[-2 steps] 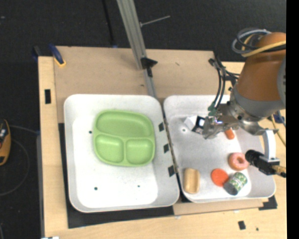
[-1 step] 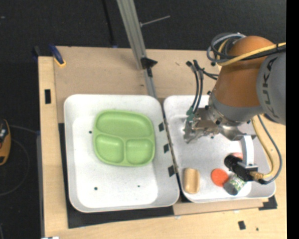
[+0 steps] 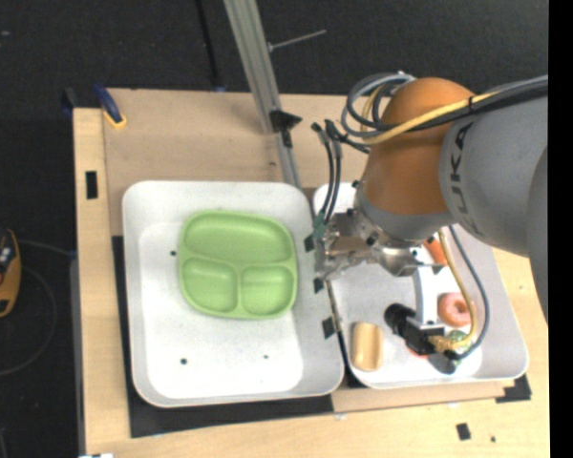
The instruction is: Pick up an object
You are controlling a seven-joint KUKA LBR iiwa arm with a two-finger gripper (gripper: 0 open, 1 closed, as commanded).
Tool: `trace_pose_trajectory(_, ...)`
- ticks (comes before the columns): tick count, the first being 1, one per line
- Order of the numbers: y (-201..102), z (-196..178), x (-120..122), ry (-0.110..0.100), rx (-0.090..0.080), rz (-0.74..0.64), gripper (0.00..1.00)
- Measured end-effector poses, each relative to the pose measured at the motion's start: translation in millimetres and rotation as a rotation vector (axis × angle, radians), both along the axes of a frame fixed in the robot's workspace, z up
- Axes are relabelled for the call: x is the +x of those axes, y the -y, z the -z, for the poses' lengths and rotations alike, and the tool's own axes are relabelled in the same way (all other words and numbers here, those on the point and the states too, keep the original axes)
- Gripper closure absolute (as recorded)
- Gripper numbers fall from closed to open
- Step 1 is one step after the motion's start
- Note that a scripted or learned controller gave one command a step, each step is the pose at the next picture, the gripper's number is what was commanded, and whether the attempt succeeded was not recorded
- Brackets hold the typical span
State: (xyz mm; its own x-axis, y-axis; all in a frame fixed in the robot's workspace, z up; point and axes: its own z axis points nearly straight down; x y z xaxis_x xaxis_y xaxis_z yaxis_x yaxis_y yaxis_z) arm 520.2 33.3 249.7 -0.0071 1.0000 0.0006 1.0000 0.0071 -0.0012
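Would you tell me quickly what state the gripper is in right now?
Gripper: cannot be told; the arm above the right bin covers it from this view.

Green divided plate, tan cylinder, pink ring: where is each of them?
Green divided plate (image 3: 237,263), camera view, on its centre ridge.
Tan cylinder (image 3: 366,346), camera view, on its middle.
Pink ring (image 3: 452,309), camera view, on its rim.

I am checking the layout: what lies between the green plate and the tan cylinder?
In the camera view, bare white floor of the left bin, then both bins' adjoining rims, separate the green plate from the tan cylinder.
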Motion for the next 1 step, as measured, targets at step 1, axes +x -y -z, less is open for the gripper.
trace_pose_trajectory(1, -53.5, -6.5, -5.2, 0.002, 0.001, -0.001, 1.0)
